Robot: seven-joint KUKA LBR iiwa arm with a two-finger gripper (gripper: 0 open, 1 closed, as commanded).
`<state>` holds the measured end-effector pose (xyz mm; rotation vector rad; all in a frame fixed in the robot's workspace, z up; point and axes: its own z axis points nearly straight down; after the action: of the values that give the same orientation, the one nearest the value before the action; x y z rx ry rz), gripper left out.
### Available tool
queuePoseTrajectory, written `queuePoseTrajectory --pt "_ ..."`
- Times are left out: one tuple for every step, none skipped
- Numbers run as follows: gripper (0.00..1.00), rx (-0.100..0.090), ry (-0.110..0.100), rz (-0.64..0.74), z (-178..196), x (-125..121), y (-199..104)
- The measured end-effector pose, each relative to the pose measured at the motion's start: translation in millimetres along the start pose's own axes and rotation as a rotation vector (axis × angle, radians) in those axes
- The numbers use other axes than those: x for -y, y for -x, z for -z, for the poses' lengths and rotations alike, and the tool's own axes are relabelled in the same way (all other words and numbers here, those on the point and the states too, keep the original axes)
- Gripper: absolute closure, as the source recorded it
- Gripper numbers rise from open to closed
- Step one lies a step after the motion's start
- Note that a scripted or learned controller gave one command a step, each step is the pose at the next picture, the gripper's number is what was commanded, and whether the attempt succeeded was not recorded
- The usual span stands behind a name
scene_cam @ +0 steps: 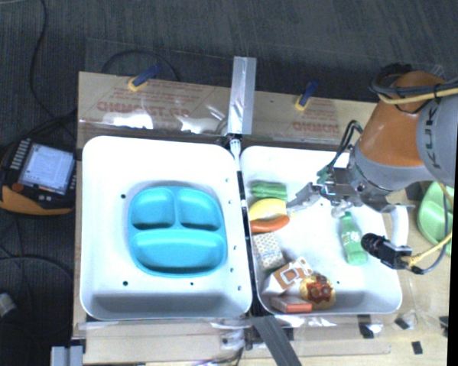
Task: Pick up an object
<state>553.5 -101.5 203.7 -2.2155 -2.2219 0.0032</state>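
two white bins lie side by side on the worktop (118,107), and the near part of the right bin (376,289) holds most of the small things. at its near wall there is a red flat piece (293,305), and just beside it a dark red and yellow bundle (319,290) that touches a small carton with orange print (288,275). a little farther, a packet with a checked pattern (267,251) lies close to the wall between the bins. the left bin (93,286) carries a blue tray (178,228) with three compartments, set about in the middle of its floor. farther in the right bin, an orange-red long piece (270,224) lies just under a yellow rounded thing (265,209), and a green block (268,190) lies behind them, all three near the dividing wall. a green bottle (353,240) lies on the floor of the right bin, toward its right side, apart from the other things. the gripper (332,190) hangs over the middle of the right bin, above and a little left of the bottle, and i see nothing between its fingers; whether they are spread or closed i cannot tell. behind it the arm (403,142) with its orange band comes in from the right. at the far edge of the worktop stands a grey post (242,95), and on the floor at the left lies a small device with a screen (44,169).
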Motion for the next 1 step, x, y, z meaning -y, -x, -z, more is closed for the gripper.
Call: queuePoseTrajectory --pt "0.00 0.005 0.017 0.069 -113.7 -41.8 -4.0"
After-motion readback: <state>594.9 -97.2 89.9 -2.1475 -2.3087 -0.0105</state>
